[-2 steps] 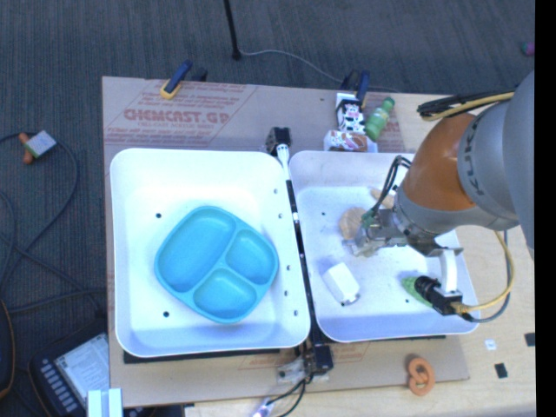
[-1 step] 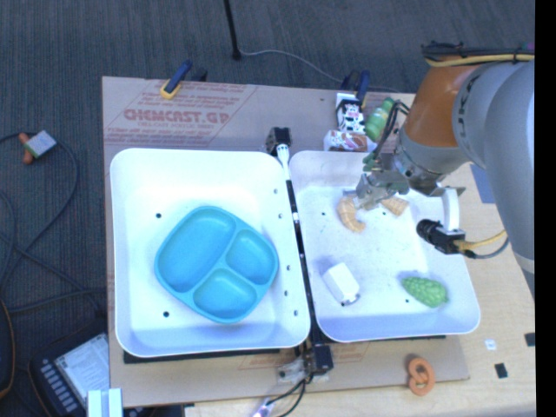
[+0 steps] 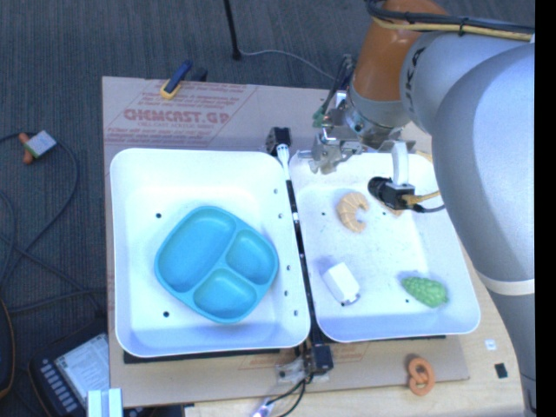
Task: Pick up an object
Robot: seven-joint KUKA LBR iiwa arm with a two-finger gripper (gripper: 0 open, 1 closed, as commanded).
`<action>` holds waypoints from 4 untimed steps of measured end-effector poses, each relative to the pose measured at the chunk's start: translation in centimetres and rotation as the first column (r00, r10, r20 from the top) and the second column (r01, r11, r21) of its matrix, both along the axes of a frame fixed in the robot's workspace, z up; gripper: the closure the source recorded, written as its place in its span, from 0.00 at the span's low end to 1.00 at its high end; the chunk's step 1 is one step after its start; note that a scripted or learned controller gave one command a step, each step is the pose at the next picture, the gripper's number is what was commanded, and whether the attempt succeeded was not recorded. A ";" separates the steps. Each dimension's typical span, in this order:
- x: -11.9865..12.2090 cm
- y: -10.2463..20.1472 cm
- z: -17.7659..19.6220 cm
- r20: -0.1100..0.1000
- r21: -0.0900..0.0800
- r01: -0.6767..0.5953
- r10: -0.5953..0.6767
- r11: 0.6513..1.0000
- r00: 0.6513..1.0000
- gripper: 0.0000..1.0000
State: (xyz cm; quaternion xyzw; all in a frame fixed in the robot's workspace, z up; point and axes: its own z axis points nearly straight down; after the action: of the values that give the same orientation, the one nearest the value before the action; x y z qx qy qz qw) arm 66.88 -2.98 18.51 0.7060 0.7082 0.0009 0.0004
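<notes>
My gripper (image 3: 327,160) hangs over the far left corner of the right bin (image 3: 452,320), with nothing visible between its fingers. A tan croissant-shaped piece (image 3: 354,210) lies just in front of it, a little toward the bin's middle. A small white block (image 3: 341,282) rests near the bin's front left. A green bumpy object (image 3: 424,289) sits at the front right. In the left bin (image 3: 139,189) a blue three-part plate (image 3: 217,262) lies flat in the middle.
A black clip (image 3: 280,139) stands on the divider between the bins at the back. A blue and yellow tool (image 3: 176,78) lies on the cardboard behind the left bin. An orange pretzel-shaped piece (image 3: 420,374) lies on the bench in front of the right bin.
</notes>
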 end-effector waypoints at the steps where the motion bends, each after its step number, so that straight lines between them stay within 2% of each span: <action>1: -10.0 3.3 -0.1 -0.003 -0.001 0.002 -0.002 1.000 1.000 1.00; 2: -10.6 -3.5 -0.1 -0.003 -0.003 0.005 -0.005 1.000 1.000 1.00; 3: -6.8 2.4 -0.1 -0.003 0.000 0.002 -0.002 1.000 1.000 1.00; 4: -9.5 -3.2 -0.1 -0.003 -0.003 0.004 -0.004 1.000 1.000 1.00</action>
State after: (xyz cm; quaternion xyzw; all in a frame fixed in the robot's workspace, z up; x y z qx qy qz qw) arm 57.35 -6.22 18.42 0.7075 0.7067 -0.0013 0.0003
